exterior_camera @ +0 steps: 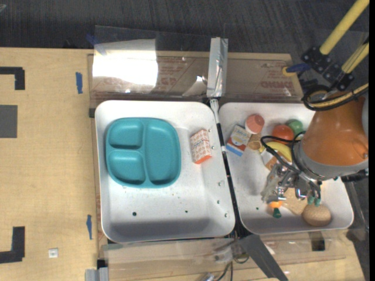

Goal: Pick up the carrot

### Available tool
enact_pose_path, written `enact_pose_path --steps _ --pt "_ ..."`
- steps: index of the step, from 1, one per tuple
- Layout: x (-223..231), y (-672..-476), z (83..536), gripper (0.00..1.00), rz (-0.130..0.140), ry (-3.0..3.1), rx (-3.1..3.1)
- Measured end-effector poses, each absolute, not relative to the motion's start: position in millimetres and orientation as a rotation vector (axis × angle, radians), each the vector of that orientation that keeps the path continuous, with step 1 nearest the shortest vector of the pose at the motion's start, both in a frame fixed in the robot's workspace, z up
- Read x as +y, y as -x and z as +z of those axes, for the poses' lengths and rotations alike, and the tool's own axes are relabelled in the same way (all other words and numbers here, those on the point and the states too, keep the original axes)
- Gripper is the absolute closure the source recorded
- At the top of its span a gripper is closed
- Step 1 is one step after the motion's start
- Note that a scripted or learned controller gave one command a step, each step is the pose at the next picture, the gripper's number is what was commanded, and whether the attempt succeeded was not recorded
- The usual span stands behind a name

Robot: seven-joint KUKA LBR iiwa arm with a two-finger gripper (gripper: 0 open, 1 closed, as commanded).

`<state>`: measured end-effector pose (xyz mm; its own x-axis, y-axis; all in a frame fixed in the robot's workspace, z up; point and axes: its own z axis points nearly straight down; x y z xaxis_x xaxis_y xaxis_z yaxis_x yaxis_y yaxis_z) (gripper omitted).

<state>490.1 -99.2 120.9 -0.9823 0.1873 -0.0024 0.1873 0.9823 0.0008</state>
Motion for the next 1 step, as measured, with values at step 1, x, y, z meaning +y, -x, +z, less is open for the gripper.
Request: enact_pose_path --steps 1 --pt "-81.8 -482.8 247.5 1.0 -0.002 0.043 3.129"
